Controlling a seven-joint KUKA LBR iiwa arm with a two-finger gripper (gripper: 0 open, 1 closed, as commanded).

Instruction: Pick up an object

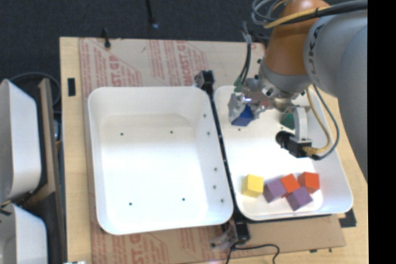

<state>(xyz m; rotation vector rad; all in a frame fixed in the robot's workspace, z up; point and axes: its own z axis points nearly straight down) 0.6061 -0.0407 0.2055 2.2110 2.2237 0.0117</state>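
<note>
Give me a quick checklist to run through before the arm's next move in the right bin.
1. Pincer above the right bin: ok.
2. Blue object at the pincer tips: ok.
3. Blue object truly gripped: cannot tell.
4. Yellow cube, purple cubes and orange cubes apart from the pincer, near the front rim: ok.
5. Green object partly hidden by the arm: cannot tell.

The 2 bins [154, 157] look like smooth white plastic with a soft shine. The surface [148, 65] under them is matt brown cardboard with red print. The blocks [281, 187] look matt, like foam. The arm [346, 52] has smooth grey casing.
</note>
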